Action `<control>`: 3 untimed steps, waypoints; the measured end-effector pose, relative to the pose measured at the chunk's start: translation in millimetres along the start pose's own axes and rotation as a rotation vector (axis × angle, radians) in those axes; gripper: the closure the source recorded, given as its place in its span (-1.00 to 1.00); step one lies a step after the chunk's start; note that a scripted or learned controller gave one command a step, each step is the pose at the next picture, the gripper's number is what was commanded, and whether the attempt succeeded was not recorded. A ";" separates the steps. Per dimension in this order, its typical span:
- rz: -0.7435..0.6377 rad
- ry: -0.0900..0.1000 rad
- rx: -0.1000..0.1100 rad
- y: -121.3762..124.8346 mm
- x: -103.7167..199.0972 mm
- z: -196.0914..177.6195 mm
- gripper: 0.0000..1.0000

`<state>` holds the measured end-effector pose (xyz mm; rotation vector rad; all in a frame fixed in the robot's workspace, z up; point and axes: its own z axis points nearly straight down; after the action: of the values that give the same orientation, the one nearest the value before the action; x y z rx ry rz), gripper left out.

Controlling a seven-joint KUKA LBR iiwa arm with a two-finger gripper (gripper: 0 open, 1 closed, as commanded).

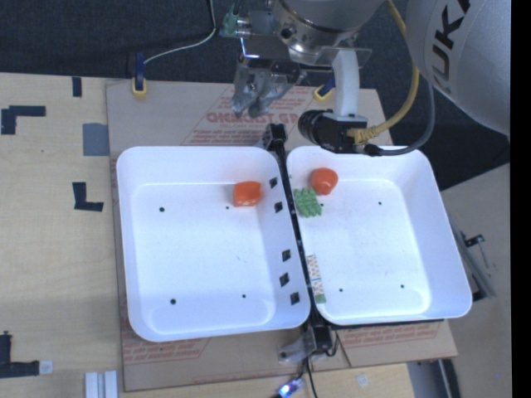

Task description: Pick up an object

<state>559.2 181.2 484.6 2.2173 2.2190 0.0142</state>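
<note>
An orange block lies in the left bin, near its far right side. A second orange piece rests in the right bin at its far left corner, with a small green studded piece just in front of it. My gripper hangs above the bench behind the left bin's far edge, well above the bins. Its fingers point down and look close together, with nothing between them.
A row of black clips runs along the seam between the two bins. A patterned strip lies at the right bin's left wall. Blue and yellow clamp sits at the board's far left corner.
</note>
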 end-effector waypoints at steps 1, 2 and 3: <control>-0.005 -0.007 0.021 3.9 54.4 119.7 1.00; -0.002 0.000 0.003 18.6 52.6 31.7 1.00; -0.004 0.002 0.002 -44.0 42.2 -54.5 1.00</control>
<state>514.7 223.2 538.8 2.2150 2.2255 0.0133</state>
